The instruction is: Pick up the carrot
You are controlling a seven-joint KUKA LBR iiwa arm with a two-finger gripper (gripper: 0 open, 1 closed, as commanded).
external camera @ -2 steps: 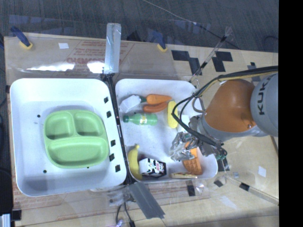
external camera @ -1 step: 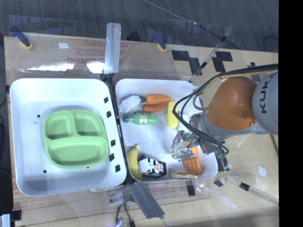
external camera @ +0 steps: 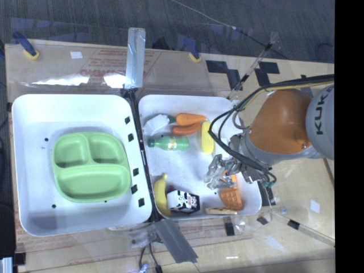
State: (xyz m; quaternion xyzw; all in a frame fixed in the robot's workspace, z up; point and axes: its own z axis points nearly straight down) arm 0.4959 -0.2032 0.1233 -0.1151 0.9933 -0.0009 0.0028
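Note:
The carrot (external camera: 190, 119) lies orange and slim near the back of the right bin (external camera: 187, 102), beside a second orange piece (external camera: 186, 130) just below it. My gripper (external camera: 218, 173) hangs low over the right side of that bin, well in front of the carrot and to its right. It hovers just above an orange waffle-like piece (external camera: 231, 197). The grey arm with its orange band (external camera: 281, 124) reaches in from the right.
The right bin also holds a green bottle (external camera: 169, 144), a yellow piece (external camera: 207, 137), a banana (external camera: 161, 193), a black-and-white carton (external camera: 184, 201) and a white object (external camera: 157, 122). A green divided plate (external camera: 90, 164) sits in the left bin (external camera: 34, 112).

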